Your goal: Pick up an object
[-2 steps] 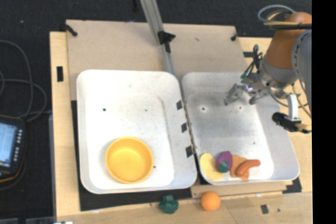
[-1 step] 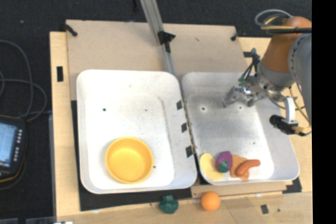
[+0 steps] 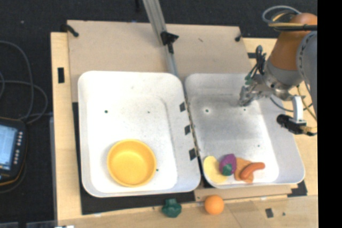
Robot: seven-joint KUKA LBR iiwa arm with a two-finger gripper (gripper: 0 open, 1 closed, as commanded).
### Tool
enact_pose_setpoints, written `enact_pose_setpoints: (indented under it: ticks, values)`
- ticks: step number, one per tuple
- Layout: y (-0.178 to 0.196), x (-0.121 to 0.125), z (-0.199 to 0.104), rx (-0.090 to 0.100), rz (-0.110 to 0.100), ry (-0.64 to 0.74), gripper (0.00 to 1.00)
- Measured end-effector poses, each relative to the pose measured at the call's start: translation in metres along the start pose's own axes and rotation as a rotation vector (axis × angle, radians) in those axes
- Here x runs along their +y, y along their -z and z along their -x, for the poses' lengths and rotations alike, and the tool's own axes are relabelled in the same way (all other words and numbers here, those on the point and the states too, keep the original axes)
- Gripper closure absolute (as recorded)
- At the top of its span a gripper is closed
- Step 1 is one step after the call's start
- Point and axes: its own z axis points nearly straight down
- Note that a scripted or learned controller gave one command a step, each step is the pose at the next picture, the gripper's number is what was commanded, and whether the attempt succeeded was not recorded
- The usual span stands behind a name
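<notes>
My claw [image 3: 247, 97] hangs over the right bin [image 3: 278, 136] — open or closed, I cannot tell. The purple toy [image 3: 228, 162] lies toward six o'clock — I should centre above it, then descend straight.

One fixed overhead camera, slanting down on both bins [image 3: 176, 115].

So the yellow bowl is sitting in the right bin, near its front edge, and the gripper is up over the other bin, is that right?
Not quite. The yellow bowl sits in the left bin, near its front edge, as the camera view shows. The gripper is over the other bin, the right bin.
</notes>
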Motion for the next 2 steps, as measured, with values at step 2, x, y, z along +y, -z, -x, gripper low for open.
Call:
enact_pose_setpoints:
  ticks: [2]
  values:
    - [0.089,0.008,-0.004,0.003,0.002,0.003,1.00]
